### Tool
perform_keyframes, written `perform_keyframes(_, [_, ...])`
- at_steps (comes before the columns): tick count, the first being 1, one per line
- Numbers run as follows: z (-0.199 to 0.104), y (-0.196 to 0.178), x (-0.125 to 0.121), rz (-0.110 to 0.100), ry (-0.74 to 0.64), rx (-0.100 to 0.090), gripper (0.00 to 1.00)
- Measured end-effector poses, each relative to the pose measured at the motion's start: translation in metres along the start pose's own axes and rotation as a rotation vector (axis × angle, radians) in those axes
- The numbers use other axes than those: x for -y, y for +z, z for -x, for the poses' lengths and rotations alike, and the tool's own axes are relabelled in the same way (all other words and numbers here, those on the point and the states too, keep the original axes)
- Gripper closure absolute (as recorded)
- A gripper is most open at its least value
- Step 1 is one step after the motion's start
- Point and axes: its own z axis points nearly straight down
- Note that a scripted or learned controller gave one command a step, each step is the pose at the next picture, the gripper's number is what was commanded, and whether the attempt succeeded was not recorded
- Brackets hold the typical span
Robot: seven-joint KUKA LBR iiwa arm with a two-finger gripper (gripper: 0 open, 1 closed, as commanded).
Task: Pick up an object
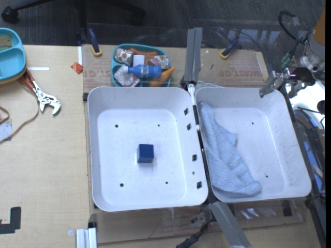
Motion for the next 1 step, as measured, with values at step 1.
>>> perform_keyframes(1, [0.0359, 0.0968, 0.0453, -0.001, 0.247, -0.001, 0.0])
